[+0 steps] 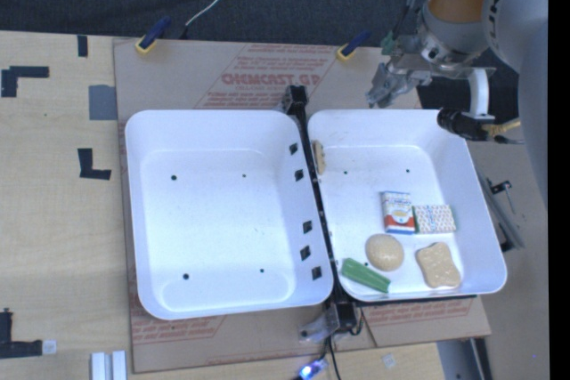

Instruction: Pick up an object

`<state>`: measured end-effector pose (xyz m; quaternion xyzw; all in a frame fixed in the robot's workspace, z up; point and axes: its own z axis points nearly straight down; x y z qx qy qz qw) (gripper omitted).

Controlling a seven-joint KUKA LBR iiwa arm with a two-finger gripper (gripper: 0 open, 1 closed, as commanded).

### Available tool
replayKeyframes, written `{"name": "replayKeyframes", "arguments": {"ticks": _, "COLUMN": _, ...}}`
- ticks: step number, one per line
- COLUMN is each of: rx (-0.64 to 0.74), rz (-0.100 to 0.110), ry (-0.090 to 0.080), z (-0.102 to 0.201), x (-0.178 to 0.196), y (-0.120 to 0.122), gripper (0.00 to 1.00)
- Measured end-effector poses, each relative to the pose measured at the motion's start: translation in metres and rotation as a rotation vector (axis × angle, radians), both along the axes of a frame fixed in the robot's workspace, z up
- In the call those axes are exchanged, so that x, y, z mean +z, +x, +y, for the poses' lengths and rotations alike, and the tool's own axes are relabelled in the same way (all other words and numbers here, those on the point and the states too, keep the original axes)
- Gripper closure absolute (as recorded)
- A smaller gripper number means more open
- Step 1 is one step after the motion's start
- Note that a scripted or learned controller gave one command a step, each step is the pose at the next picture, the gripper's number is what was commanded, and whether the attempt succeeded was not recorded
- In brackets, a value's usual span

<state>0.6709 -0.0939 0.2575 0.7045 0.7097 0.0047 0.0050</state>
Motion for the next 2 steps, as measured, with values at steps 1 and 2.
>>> {"name": "replayKeyframes", "arguments": {"ticks": 1, "rx": 0.000, "rz": -0.002, "ry": 0.000, "z": 0.047, "x": 0.134, "y": -0.001, "gripper": 1.00}}
{"name": "replayKeyframes", "arguments": {"ticks": 2, "rx": -0.001, "rz": 0.010, "ry": 0.001, "z": 0.094, "x": 0.162, "y": -0.002, "gripper": 1.00}}
